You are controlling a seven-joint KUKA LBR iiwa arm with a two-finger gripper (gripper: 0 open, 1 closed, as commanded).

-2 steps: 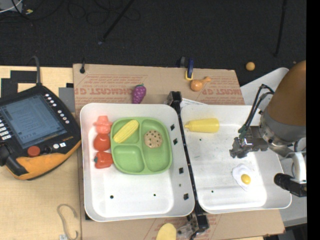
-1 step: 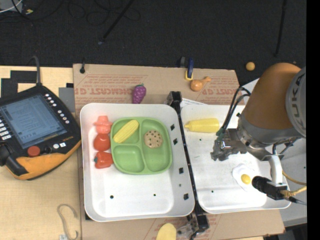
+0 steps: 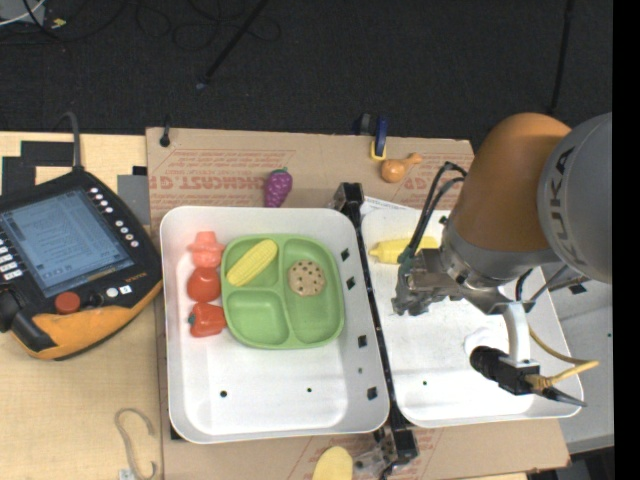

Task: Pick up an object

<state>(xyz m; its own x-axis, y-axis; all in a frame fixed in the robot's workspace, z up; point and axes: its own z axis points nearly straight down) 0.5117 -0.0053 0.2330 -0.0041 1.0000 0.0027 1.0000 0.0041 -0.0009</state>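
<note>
I see a teach pendant (image 3: 65, 258) with its screen lit on the wooden bench (image 3: 60, 408) at far left, a metal hook (image 3: 135, 436) lying below it, dark carpet (image 3: 300, 48) behind.

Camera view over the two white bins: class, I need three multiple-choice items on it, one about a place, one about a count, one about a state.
1. Where does the green divided plate lie?
A. In the left bin
B. In the right bin
C. On the cardboard behind the bins

2. How many red or pink toy foods lie in a column beside the plate's left edge?
A. One
B. Three
C. Five

3. How does the corn cob rest?
A. Standing on end
B. Hanging from the end effector
C. Lying flat in a plate compartment

Answers:
1 A, the plate sits inside the left bin.
2 B, three pieces are stacked in a column there.
3 C, it lies on its side in the upper left compartment.
</note>
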